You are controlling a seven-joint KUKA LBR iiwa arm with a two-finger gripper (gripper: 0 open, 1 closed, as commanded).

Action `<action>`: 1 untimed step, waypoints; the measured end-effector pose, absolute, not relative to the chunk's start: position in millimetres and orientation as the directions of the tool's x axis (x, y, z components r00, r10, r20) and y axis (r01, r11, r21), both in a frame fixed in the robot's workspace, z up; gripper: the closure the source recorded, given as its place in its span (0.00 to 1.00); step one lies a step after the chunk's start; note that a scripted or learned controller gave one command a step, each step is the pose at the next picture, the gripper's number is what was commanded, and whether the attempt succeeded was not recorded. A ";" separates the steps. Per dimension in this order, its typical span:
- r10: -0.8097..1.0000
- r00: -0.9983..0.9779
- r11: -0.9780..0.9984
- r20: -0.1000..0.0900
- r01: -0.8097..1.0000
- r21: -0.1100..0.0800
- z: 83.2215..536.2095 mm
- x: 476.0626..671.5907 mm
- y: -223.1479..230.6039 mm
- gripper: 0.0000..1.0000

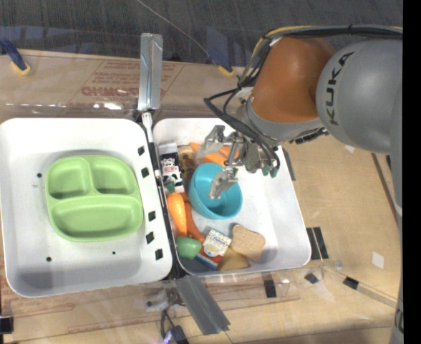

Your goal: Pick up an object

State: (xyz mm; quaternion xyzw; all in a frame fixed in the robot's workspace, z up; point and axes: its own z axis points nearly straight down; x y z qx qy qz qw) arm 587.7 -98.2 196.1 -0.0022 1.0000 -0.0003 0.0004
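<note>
Camera view: gripper [223, 181] is hanging over the blue bowl [215, 190], one finger dipping inside, grip state unclear; nothing is lifted, so picking is remaining.

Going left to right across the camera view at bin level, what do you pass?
Left white bin → green divided plate → orange carrot → blue bowl with the gripper over it → right white bin's far wall.
</note>
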 end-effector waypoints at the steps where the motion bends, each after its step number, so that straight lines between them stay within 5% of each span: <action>1: -0.025 -1.000 1.000 -0.018 -0.025 -0.005 100.0 522.8 -145.9 0.00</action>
